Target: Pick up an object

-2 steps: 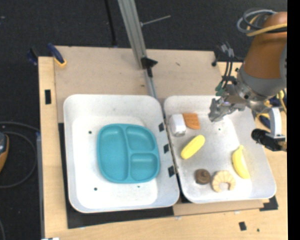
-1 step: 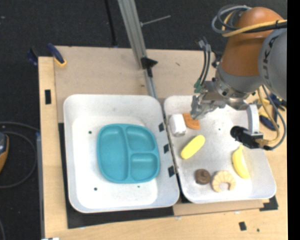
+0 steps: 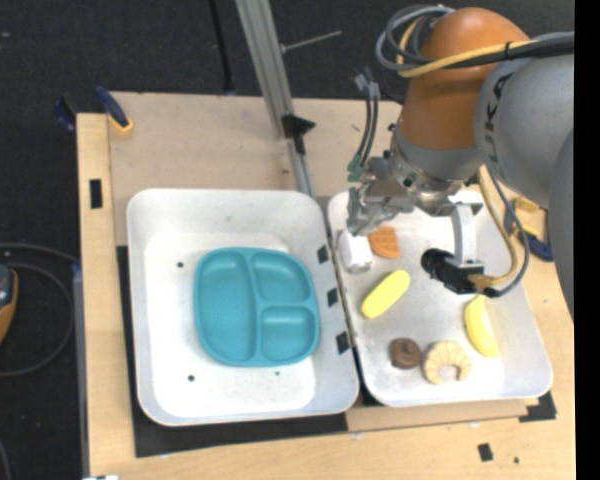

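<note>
My gripper hangs low over the upper left corner of the right bin, close to its left wall. An orange wedge-shaped piece lies just to its right, touching or almost touching it. Below that rests a yellow oblong piece. A second yellow piece lies toward the bin's right side. At the bin's front sit a small brown round piece and a tan ring-shaped pastry, side by side. Nothing can be seen held in the gripper.
A teal divided plate lies in the left bin. A slanted aluminium post stands behind the bins. A black cable fitting hangs from the arm over the right bin. A blue clamp grips the bench's back left.
</note>
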